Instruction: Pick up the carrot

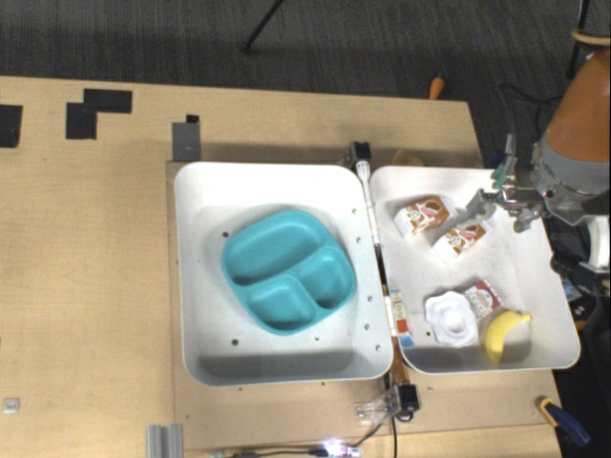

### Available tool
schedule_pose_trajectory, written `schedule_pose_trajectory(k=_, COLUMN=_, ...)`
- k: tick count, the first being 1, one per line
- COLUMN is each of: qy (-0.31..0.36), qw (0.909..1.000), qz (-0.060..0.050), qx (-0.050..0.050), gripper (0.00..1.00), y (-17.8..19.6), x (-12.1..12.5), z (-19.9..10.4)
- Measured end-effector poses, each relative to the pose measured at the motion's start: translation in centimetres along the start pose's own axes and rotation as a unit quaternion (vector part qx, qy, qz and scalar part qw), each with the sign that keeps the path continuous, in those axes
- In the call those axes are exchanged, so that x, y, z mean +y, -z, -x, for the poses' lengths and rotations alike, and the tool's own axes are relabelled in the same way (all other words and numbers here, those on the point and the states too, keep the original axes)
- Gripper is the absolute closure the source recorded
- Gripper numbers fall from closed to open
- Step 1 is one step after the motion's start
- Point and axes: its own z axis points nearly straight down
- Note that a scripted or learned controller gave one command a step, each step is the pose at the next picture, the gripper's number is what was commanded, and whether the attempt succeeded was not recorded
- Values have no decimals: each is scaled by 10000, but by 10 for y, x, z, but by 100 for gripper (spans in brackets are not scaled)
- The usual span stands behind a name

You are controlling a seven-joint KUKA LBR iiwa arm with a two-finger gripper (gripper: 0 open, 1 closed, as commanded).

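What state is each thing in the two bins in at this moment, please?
teal divided plate: lying tilted in the left bin.
two snack packets: lying flat in the right bin.
white cup: beside a small packet.
banana: lying near the front corner.
gripper: over the right bin, holding nothing visible.

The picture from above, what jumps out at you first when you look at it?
The big teal divided plate catches the eye first, lying in the middle of the left white bin. Next comes the yellow banana in the right bin's near corner, beside a white cup. The gripper hangs over two small snack packets at the far side of that bin.
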Motion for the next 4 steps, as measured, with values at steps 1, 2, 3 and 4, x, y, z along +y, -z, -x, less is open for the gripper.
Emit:
schedule_pose_trajectory(k=1, qy=-776, qw=9970, qz=-13, qx=13, gripper=0, y=4, x=-32, z=-49)
schedule_pose_trajectory(k=2, qy=-594, qw=9982, qz=-29, qx=10, gripper=0, y=-42, x=-67, z=-98)
schedule_pose_trajectory(k=3, qy=1577, qw=9875, qz=-8, qx=13, gripper=0, y=-40, x=-82, z=-135)
schedule_pose_trajectory(k=4, qy=1569, qw=9876, qz=-6, qx=10, gripper=0, y=-40, x=-82, z=-134)
